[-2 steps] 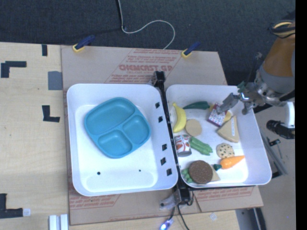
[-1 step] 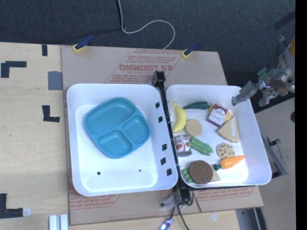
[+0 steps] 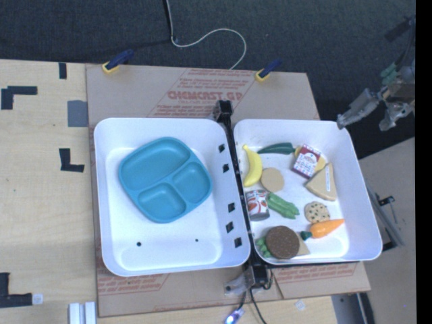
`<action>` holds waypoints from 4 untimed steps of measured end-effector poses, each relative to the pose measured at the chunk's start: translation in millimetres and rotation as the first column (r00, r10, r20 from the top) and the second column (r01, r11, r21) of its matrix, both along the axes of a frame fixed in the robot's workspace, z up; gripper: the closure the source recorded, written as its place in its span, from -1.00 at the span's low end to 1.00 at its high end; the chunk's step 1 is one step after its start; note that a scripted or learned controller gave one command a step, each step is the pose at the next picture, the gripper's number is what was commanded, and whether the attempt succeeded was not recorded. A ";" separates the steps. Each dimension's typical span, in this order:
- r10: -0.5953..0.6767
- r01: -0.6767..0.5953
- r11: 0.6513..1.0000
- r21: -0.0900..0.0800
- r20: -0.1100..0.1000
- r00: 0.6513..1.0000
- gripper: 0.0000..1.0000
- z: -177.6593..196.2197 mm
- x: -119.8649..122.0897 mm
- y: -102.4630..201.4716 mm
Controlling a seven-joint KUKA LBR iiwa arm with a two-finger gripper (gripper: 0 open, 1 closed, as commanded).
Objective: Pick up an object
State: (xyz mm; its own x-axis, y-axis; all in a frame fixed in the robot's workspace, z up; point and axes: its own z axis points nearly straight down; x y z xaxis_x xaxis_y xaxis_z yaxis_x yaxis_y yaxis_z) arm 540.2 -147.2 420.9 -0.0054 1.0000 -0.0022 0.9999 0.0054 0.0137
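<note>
Gripper (image 3: 373, 111) beside food-filled right bin (image 3: 356, 174).

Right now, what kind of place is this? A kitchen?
Probably a robot test bench, not a kitchen: two shallow white bins, small toy foods like a yellow banana, and a cardboard sheet clamped underneath.

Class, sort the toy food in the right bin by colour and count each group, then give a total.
Yellow: 2, banana, cheese wedge
Green: 3, pods, leaf
Red: 2, box, can
Tan: 2, biscuits
Orange: 1, carrot
Brown: 1, burger
Total: 11
</note>
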 end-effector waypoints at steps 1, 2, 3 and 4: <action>-0.004 0.004 1.000 0.000 -0.013 1.000 1.00 2.3 -0.2 -1.8; -0.003 0.003 1.000 -0.001 -0.014 1.000 1.00 12.0 0.0 -1.7; -0.003 0.003 1.000 -0.002 -0.014 1.000 1.00 22.0 0.5 -1.6; -0.003 0.003 1.000 -0.003 -0.013 1.000 1.00 31.9 0.9 -1.5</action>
